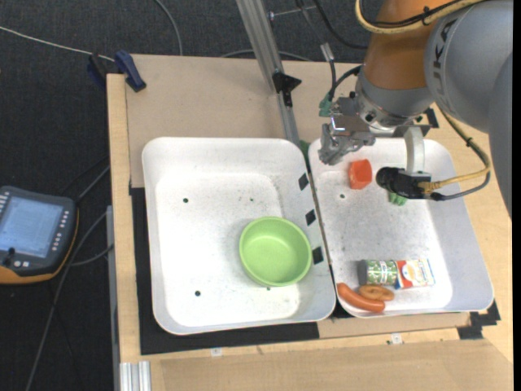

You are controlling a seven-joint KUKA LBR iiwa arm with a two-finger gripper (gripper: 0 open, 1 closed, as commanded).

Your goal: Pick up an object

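- The end effector (335,147) hangs over the far left corner of the right bin (456,218); whether it is wide or narrow cannot be told.
- A small red-orange block (360,173) lies just beside it, near a dark green object (396,194).
- At the bin's near edge: a juice carton (396,274) touching a sausage (361,297).
- The left bin (179,218) holds a green bowl (275,252).
- A teach pendant (32,230) sits off the bench (203,84), left.

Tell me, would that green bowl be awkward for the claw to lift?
Probably somewhat. The green bowl looks like thin plastic, so likely light and stiff. Its smooth, rounded wall may slip between fingers, so the rim seems the better hold. Sitting upright and wide in the left bin, it should slide rather than tip if nudged.
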